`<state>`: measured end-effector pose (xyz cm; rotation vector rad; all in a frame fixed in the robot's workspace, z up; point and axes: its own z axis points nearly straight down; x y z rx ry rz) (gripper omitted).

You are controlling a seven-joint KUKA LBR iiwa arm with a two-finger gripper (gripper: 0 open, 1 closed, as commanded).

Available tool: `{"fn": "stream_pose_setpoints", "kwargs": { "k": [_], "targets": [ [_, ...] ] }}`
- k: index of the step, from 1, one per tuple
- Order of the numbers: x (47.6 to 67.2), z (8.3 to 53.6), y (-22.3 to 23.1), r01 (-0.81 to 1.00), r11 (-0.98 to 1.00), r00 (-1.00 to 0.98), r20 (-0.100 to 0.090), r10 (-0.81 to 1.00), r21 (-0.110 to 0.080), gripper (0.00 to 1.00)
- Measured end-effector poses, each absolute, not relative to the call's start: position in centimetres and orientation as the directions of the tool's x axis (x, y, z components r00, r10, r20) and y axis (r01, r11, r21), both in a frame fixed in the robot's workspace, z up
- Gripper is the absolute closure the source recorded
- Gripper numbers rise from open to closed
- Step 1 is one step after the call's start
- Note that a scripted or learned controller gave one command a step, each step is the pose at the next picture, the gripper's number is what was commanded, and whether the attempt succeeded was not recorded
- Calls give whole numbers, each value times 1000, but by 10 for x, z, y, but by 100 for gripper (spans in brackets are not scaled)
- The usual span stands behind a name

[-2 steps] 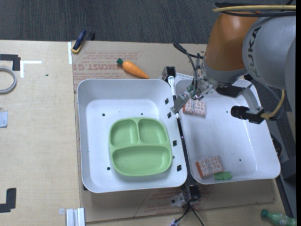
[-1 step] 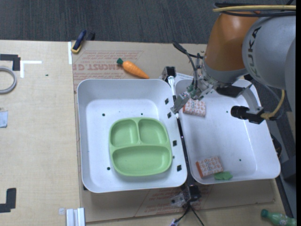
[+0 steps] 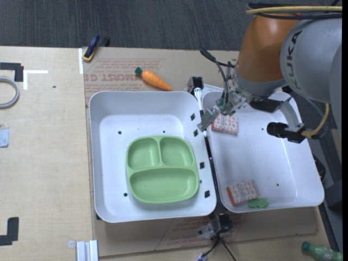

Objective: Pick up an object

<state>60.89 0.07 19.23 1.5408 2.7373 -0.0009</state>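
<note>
Beside my smooth, faintly glossy white plastic right bin (image 3: pixel 293 173), the left bin (image 3: pixel 109 145) holds a matt green plastic divided plate (image 3: pixel 161 169), both resting on rough brown cardboard (image 3: pixel 125 69), while my grey casing (image 3: pixel 315 53) looks satin-smooth.

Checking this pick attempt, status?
Gripper low in right bin, over patterned packet. Grasp unconfirmed. Second packet and green piece sit apart, near corner.
</note>
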Motion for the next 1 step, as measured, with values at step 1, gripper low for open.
{"fn": "stream_pose_setpoints", "kwargs": {
  "k": [1],
  "targets": [
    [609,192,1,855,519,-519,-1,855,0,0]
  ]
}}
